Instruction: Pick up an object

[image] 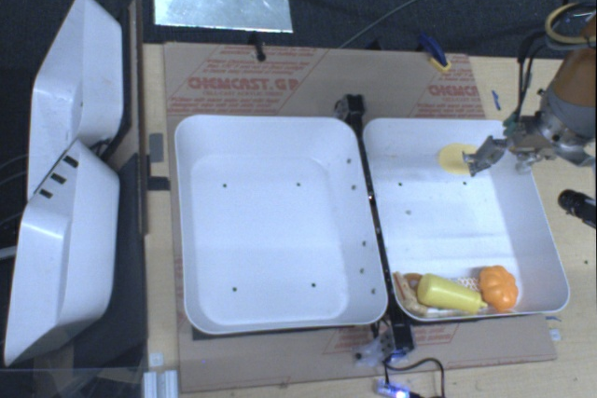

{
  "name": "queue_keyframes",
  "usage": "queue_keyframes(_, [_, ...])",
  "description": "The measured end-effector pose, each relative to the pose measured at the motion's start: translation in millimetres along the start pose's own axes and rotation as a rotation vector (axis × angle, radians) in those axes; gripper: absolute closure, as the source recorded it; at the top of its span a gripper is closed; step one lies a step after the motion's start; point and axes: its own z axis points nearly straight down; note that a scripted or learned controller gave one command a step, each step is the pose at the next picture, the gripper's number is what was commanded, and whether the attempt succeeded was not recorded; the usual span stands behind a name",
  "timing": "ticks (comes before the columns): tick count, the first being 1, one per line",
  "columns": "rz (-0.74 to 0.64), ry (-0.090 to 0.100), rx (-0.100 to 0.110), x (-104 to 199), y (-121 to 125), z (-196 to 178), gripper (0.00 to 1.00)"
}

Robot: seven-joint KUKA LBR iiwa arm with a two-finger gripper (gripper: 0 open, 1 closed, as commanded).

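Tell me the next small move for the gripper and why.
Probably a short move down and slightly left onto the pale yellow flat object. The gripper hangs at that object's right edge in the right bin, with nothing seen between its fingers. The yellow bottle-like object and the orange object lie far off at the bin's near wall, so the flat one is the closest target.

The arm (571, 98) comes in grey, with an orange band above its wrist and a yellowish cable looped beside it near the top. At its end sits a small grey metal gripper (478, 165) with two thin fingers, darker at the joints.
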Motion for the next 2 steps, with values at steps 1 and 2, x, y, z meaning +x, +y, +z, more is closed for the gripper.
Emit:
queue_keyframes(1, [-0.001,0.000,-0.001,0.0,21.2,20.2,0.00])
queue_keyframes(2, [0.000,-0.001,-0.002,-0.2,19.5,21.0,0.00])
